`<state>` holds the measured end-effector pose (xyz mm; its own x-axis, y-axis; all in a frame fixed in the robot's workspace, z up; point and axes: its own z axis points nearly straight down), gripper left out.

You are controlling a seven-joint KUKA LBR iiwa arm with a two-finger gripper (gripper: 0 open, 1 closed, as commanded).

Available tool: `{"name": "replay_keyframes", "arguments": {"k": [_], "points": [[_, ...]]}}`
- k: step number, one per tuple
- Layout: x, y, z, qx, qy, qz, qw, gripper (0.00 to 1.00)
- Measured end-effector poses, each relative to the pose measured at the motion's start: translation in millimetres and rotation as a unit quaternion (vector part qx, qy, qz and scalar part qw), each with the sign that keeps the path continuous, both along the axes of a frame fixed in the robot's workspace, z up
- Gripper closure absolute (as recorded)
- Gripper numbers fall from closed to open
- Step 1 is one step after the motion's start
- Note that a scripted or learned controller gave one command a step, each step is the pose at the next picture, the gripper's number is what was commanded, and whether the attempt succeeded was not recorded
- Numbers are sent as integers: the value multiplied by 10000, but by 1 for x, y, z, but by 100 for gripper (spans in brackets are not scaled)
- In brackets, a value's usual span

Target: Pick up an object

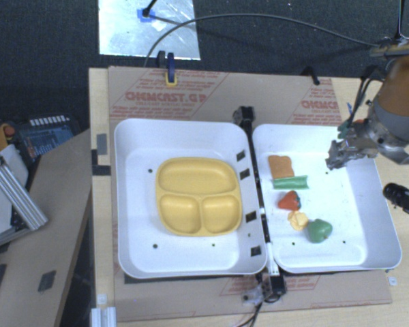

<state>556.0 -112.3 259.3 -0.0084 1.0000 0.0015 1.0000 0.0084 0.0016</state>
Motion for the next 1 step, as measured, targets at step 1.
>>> {"name": "replay_keyframes", "arguments": {"k": [1], "points": [[1,52,-16,2,0,7,10000,100]]}}
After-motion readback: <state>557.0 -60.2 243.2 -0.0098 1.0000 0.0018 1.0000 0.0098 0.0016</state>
